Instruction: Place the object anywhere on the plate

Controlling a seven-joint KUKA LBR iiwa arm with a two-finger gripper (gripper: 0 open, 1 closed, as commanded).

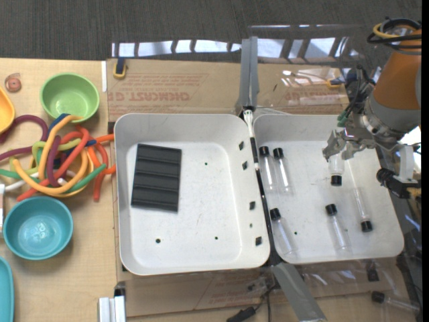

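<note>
Two white bins side by side on the surface. Left bin (127,247): one black ridged plate (157,177), lying flat toward its left side. Right bin (392,243): six clear tubes with black caps, scattered singly, among them a pair (273,170) near the divider, one (335,227) toward the front, and one (336,174) just below the gripper (343,147). The gripper hangs over the bin's upper right; cannot tell its opening. Left of the bins: one green bowl (70,96), one teal bowl (37,227), one tangle of coloured cords (60,156).
</note>
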